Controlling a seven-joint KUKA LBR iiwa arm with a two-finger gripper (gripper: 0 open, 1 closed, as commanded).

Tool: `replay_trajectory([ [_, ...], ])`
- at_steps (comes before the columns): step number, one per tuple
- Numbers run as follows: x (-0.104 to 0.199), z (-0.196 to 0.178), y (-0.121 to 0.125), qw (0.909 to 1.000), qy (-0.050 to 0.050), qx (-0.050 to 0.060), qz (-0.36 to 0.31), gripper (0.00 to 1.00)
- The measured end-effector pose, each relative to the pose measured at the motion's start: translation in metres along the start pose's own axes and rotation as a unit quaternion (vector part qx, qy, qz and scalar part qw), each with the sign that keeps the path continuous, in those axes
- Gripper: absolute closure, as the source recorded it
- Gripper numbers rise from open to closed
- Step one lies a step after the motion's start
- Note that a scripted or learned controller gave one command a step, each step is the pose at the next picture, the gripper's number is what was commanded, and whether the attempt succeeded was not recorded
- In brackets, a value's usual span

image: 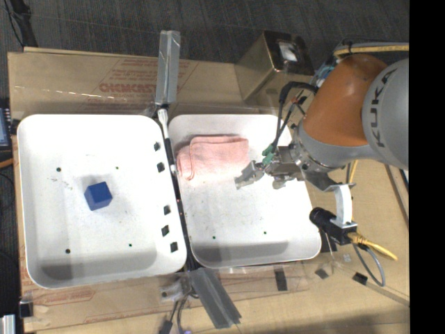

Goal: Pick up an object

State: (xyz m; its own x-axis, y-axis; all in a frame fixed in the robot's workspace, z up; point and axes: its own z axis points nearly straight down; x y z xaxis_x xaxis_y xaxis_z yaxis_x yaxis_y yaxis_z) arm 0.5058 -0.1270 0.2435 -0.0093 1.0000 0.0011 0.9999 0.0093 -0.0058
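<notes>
Here gripper (249,175) beside pink cloth (212,155) (right bin (243,250)).

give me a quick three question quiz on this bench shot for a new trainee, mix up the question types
1. True or false: the small blue plastic cube lies in the left white bin.
2. What lies in the right white bin? A) folded pink cloth B) green ball C) metal spoon
3. Fill in: the two-finger gripper hovers over the ____ bin.

Key: 1 true; 2 A; 3 right.
</notes>
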Motion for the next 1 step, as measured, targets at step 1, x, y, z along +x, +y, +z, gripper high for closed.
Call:
replay_trajectory([
  [1,-0.0014,-0.0988,0.0224,0.9982,-0.001,-0.003,-0.06,0.0],
])
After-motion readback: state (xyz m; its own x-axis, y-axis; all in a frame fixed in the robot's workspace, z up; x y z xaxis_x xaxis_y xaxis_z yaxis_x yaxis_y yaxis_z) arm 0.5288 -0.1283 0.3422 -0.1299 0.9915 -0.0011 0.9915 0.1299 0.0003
